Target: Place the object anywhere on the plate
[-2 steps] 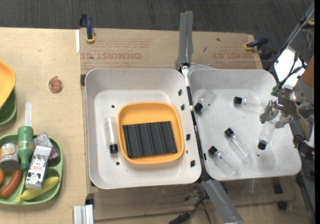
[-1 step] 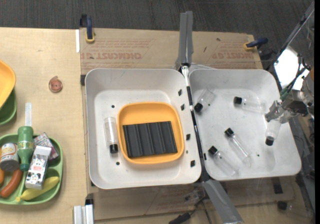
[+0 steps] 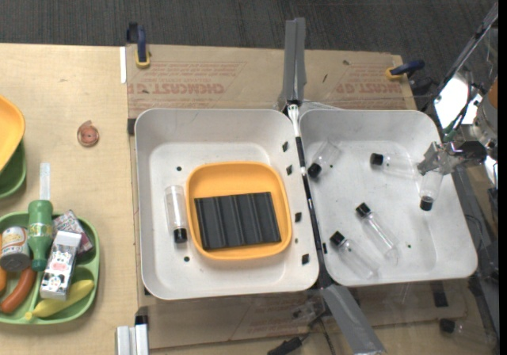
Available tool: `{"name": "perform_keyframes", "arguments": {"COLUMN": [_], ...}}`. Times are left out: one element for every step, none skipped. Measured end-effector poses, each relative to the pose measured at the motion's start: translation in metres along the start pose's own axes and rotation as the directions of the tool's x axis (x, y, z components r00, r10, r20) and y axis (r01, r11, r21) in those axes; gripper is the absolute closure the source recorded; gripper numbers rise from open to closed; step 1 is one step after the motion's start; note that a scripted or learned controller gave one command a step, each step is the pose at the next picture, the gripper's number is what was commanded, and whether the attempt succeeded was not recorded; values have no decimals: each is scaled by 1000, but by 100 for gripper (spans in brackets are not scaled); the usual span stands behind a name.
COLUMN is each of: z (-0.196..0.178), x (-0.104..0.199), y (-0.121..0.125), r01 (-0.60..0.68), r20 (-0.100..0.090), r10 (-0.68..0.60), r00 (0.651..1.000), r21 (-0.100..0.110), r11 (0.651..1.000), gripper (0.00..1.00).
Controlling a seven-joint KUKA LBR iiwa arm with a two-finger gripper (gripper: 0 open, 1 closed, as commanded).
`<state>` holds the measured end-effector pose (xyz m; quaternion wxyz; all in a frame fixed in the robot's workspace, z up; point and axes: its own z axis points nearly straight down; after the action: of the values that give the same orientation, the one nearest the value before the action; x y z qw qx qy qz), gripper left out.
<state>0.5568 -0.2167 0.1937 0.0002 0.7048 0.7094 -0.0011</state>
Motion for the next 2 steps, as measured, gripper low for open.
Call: {"name": "perform_keyframes", "arguments": {"z": [8, -5], "x": [-5, -5], "y": [10, -1], "r01": [78, 233], "r20": [0, -2], "r10": [-78, -233], "r00": [997, 973], "r21": [-1, 0], "r11": [997, 973], "gripper": [100, 100]}}
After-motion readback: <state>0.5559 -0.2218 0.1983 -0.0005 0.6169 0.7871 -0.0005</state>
